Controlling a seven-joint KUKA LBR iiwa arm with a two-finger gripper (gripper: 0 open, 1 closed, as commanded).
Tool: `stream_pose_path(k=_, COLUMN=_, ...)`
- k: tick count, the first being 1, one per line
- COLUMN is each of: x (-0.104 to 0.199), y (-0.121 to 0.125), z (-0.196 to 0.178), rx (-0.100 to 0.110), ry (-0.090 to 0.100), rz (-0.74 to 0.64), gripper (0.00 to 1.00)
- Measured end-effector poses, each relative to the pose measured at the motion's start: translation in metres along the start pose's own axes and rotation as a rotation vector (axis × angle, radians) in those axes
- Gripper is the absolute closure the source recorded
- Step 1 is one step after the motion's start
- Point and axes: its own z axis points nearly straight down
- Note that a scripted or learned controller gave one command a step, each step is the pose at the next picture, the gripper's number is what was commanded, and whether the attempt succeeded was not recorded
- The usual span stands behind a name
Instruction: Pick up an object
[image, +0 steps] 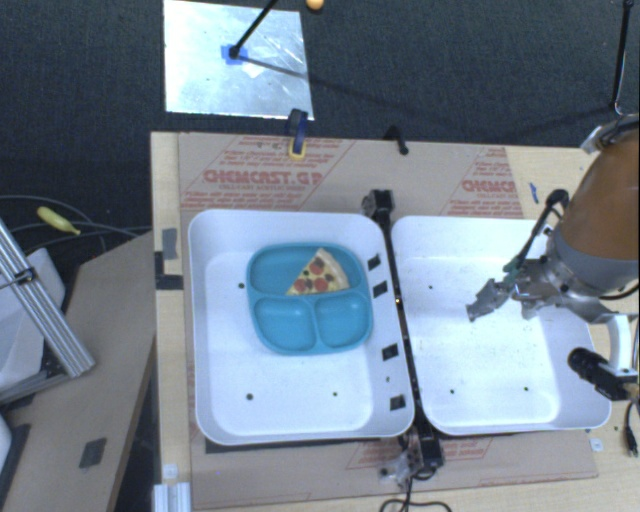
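Nearest us, the divided blue plate (310, 312) fills the left bin (225, 400); its pizza slice (319, 273), light and stiff, wants gripping by the crust. Our hand (486, 301), right of the plate, is unreadable.

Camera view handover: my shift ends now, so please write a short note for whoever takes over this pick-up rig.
Gripper: hovering over the right white bin, towards its middle, nothing seen between its fingers; whether they are open or shut cannot be told from this angle.
Things: the blue three-compartment plastic plate lies in the left white bin; the toy pizza slice lies in the plate's top compartment.
Done: nothing picked up so far.
Left: bring the arm across to the left bin, grasp an object, probably the pizza slice or the plate, and lift it.
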Motion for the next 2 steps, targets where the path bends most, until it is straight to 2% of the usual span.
stream_pose_path(k=1, x=0.084, y=-0.008, z=0.031, rx=0.002, ry=0.003, rz=-0.008, gripper=0.0)
stream_pose_path(k=2, x=0.175, y=0.015, z=-0.025, rx=-0.006, ry=0.005, rz=-0.01, gripper=0.0)
